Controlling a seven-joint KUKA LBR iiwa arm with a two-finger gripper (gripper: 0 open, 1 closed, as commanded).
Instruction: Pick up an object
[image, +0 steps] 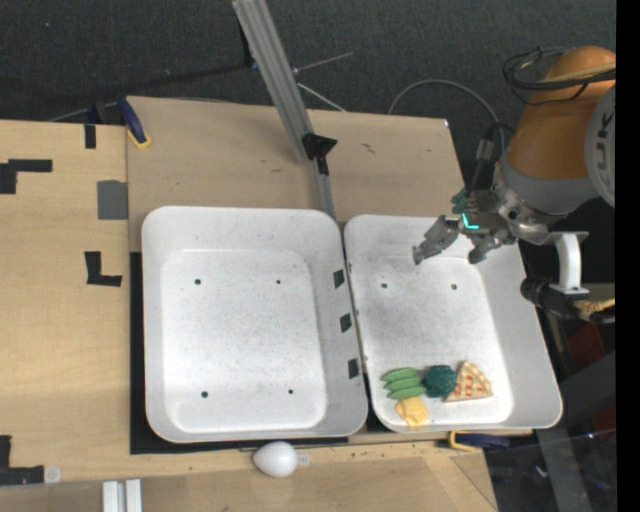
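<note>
Desk (230, 160): tan board with black tape marks at its far left.

Left bin (240, 320): white, shallow, speckled.

White ball (276, 459): lies on the desk just outside the left bin's near edge.

Metal rail (285, 95): runs down from the top to the gap between the bins.

Right bin (440, 310): white, shallow; all the pickable items sit bunched in its near corner.

Green pods (403, 380): two, side by side, leftmost of the bunch.

Yellow piece (412, 410): just below the pods, against the near wall.

Dark green lump (438, 379): between the pods and the wedge, touching or nearly touching both.

Wedge (468, 382): orange and cream, patterned, rightmost of the bunch.

End effector (455, 246): over the far end of the right bin, well apart from the bunch; its two fingers stand spread wide with nothing between them and nothing touching them.

Arm (560, 130): grey with an orange band, reaching in from the right.

Progress: nothing picked yet. By judgement, the whole task remains: travel toward the near corner, descend on one item, clamp, lift. The items crowd each other and the bin wall, so a clean grasp of one alone looks awkward
</note>
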